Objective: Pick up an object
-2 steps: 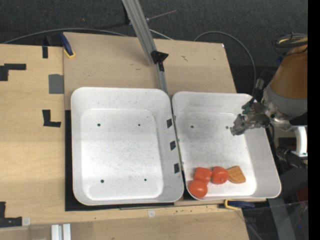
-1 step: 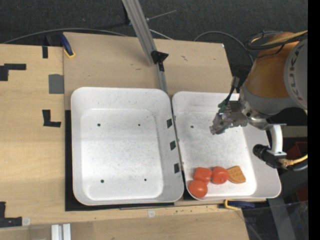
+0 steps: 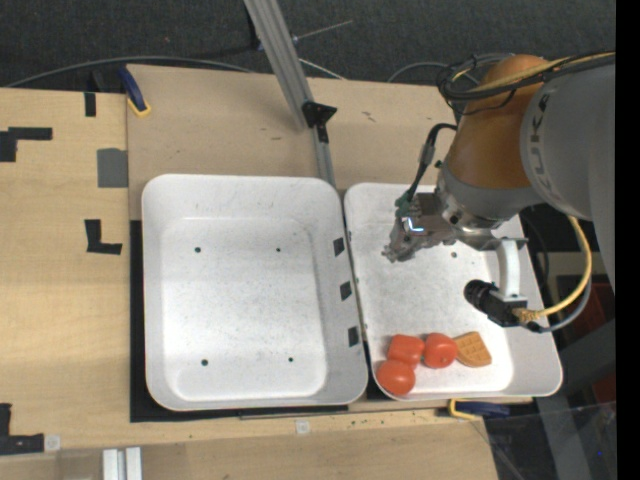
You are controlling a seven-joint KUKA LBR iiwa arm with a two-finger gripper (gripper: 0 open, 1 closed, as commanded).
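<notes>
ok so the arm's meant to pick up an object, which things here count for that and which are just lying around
For the job:
gripper, over the right bin
three red pieces in that bin's near corner
orange piece beside them

Just lying about:
left bin
blue-handled clamp at the bench's far edge
black tape marks on the bench
grey pole
</notes>
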